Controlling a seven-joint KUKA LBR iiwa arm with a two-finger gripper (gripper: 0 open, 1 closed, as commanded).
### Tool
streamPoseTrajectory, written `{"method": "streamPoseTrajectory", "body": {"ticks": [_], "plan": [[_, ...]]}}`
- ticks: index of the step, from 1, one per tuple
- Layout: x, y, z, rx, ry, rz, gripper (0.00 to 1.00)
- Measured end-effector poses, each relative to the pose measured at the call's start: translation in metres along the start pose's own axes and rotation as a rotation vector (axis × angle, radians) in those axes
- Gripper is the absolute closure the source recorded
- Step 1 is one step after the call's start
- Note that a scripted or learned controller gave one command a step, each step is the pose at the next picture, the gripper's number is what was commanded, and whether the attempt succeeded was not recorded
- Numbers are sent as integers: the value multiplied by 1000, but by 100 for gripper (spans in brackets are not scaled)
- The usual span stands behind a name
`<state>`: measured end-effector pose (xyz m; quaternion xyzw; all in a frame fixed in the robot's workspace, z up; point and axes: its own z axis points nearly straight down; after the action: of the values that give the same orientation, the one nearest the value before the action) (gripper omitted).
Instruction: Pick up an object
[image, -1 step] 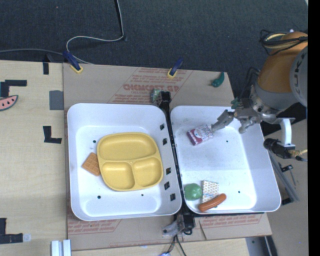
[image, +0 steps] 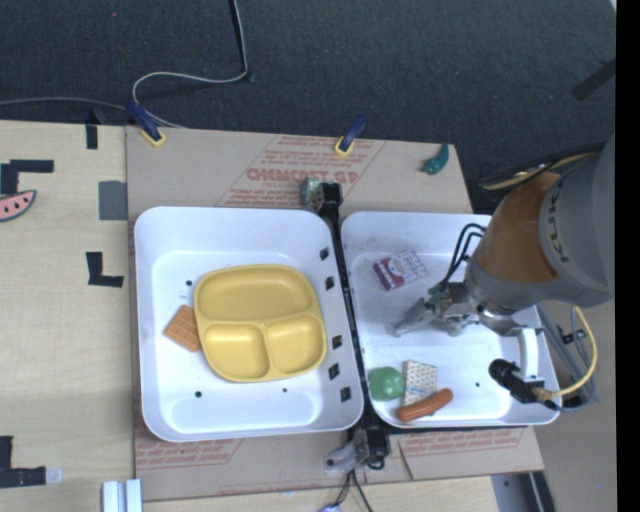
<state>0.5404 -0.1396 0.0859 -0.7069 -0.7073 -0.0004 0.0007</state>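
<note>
- Looking across from the left, the left bin (image: 160, 300) carries a yellow divided tray (image: 260, 320), with an orange cracker (image: 183, 327) tucked against the tray's left edge; all of that sits well apart from the arm.
- Moving over the divider into the right bin (image: 455, 228), a small red-and-white packet (image: 399, 270) lies up-left of the gripper (image: 412, 320), near it but not touching.
- Along the near wall lie a green ball (image: 385, 381), a pale speckled cracker (image: 421, 376) and a sausage (image: 425, 404), whose long axis runs left to right with a slight tilt; these sit below the gripper.
- The gripper points leftward, low over bare bin floor. Its jaws look narrow and nothing shows between them, but how far apart they stand I cannot tell from here.
- To my eye the packet is the nearest candidate: a short reach up and left would bring the jaws over it.
</note>
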Motion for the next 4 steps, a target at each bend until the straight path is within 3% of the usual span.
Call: {"method": "streamPoseTrajectory", "body": {"ticks": [1, 2, 3, 4], "plan": [[28, 75, 0, -5, -2, -2, 0], [27, 75, -10, -4, -3, -2, 100], [27, 75, -10, -4, -3, -2, 0], [28, 75, -19, -3, -2, -3, 100]]}}
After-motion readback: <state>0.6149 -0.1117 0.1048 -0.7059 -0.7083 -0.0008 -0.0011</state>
